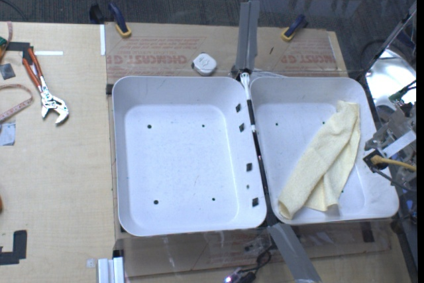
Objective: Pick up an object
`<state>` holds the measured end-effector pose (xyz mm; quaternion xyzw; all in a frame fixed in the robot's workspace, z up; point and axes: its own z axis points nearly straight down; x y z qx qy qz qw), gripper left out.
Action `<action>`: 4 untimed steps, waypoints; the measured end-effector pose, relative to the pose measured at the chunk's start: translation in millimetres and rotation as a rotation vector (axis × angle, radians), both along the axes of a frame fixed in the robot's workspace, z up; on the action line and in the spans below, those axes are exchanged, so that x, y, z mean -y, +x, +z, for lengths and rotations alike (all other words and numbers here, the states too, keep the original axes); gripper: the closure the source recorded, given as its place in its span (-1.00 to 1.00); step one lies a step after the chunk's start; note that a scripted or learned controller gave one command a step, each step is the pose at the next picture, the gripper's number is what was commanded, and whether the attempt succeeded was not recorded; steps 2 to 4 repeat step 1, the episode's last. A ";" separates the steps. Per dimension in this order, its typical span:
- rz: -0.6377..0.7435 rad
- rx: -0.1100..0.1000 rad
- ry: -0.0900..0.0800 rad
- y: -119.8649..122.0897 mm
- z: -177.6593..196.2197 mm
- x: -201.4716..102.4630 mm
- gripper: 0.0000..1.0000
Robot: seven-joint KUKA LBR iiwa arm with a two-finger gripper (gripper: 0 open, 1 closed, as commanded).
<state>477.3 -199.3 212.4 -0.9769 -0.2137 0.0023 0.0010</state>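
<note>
Yellow towel lies folded slantwise, just left of the gripper. Farthest left of the gripper, a wrench rests on the bench. Nearer is the left bin, with a small round white object behind it. The right bin holds the towel. The gripper hangs at that bin's right rim; I cannot tell whether it is open or closed.

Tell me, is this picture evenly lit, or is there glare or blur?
Camera view: light is soft and even across the shallow white plastic left bin and matching right bin; the crumpled pale yellow cloth is sharp, casting a faint shadow; a blown-out glare patch sits beyond that bin's far corner.
</note>
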 end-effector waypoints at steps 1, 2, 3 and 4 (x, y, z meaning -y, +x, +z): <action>0.070 -0.001 0.001 -0.7 -24.8 14.2 -1.00; 0.070 -0.001 0.001 -0.7 -24.8 14.2 -1.00; 0.070 -0.001 0.001 -0.7 -24.8 14.2 -1.00; 0.070 -0.001 0.001 -0.7 -24.8 14.2 -1.00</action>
